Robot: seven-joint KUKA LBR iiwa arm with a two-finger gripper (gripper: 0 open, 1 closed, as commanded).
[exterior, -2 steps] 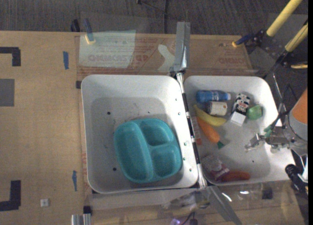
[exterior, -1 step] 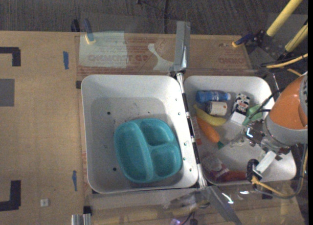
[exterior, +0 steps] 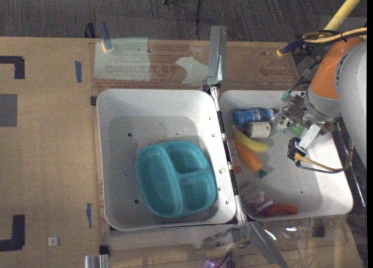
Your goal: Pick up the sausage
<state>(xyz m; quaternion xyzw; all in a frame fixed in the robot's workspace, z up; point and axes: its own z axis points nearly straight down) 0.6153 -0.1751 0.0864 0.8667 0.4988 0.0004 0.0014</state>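
The sausage (exterior: pixel 282 208) is lying untouched by the near wall of the right bin (exterior: pixel 317 186), while the gripper (exterior: pixel 288 116), its opening impossible to tell, is hovering well apart beside the blue bottle (exterior: pixel 253 113), apparently approaching and needing to cross over and descend.

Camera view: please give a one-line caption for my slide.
Arm over the right bin; the sausage lies by its near wall.

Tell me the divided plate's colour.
Teal all over; the divided plate shows best in the camera view.
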